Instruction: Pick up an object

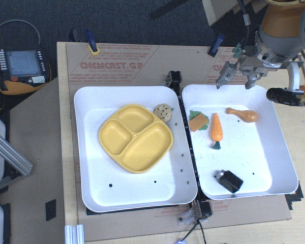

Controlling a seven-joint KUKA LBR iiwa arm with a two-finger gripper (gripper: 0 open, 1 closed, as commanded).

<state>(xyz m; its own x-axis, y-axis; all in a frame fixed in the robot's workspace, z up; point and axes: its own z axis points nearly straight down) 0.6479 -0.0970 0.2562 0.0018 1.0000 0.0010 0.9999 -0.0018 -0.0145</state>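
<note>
A toy carrot [216, 128] is seen lying in the right bin [282, 151], near its middle, with the orange body pointing away from the camera and the green stub toward it. Just to its left a small orange and green piece [197, 121] is placed, apart from the carrot by a narrow gap. To the carrot's right, toward the bin's far side, a tan drumstick-shaped toy [242, 115] is laid crosswise. A small black block [230, 181] is found near the bin's front edge, well apart from the others.

The gripper [241, 77] is held above the far rim of the right bin, with its two fingers [224, 78] spread apart and nothing seen between them. It is well clear of the carrot and the drumstick.

In the left bin [91, 182] a yellow divided plate [136, 137] is set, with three compartments. A round speckled object [163, 112], perhaps a cookie though the view is too coarse to be sure, is seen touching the plate's far right corner.
</note>
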